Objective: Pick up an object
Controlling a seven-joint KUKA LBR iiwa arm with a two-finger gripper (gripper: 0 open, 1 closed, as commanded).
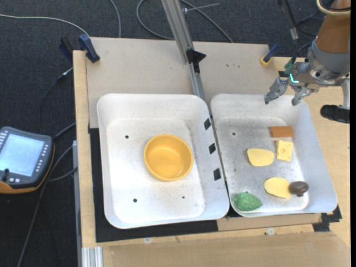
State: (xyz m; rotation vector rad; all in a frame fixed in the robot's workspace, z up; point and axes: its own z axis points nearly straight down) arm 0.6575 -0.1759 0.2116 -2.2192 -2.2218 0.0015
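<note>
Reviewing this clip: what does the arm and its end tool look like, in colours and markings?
The arm enters from the right with a broad orange band above a grey wrist section. Below it sits a grey metal gripper with two thin, dark-tipped jaws, spread apart. A small teal-green light or marking shows on the gripper body, and a dark cable runs beside the arm.
</note>
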